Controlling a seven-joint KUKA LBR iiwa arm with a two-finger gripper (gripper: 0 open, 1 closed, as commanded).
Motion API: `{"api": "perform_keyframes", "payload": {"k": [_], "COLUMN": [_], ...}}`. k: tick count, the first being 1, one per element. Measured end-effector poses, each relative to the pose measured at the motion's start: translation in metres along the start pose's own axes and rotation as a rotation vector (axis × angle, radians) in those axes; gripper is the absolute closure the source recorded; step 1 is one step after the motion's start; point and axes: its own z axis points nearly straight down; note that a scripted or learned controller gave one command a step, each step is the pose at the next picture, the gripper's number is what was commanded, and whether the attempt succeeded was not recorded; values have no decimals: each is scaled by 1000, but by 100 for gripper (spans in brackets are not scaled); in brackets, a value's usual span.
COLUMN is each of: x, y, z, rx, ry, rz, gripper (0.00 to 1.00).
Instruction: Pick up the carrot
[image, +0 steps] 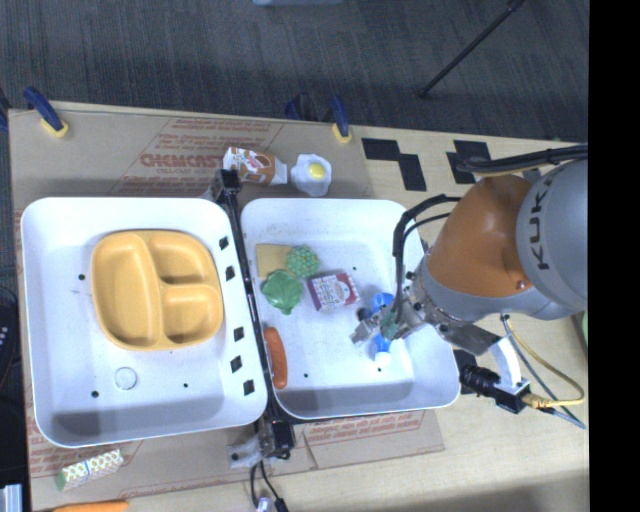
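The carrot (276, 357), small and orange, lies against the left wall of the right bin (345, 402), near that bin's front corner. My gripper (383, 326) hangs low at the right side of the same bin, right over a blue toy (381, 302) whose parts show above and below it. The carrot is about a hand's width to the left of the gripper and apart from it. The arm's orange band and grey wrist cover the bin's right edge.
In the right bin also lie a yellow slab (270, 260), two green pieces (284, 290) and a dark red packet (332, 290). A yellow divided plate (158, 288) sits in the left bin (60, 400). Small toys (312, 173) rest on the bench behind the bins.
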Motion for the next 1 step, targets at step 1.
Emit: {"api": "perform_keyframes", "payload": {"k": [1], "x": [0], "y": [0], "z": [0], "rx": [-1], "ry": [-1], "rz": [1], "gripper": [0]}}
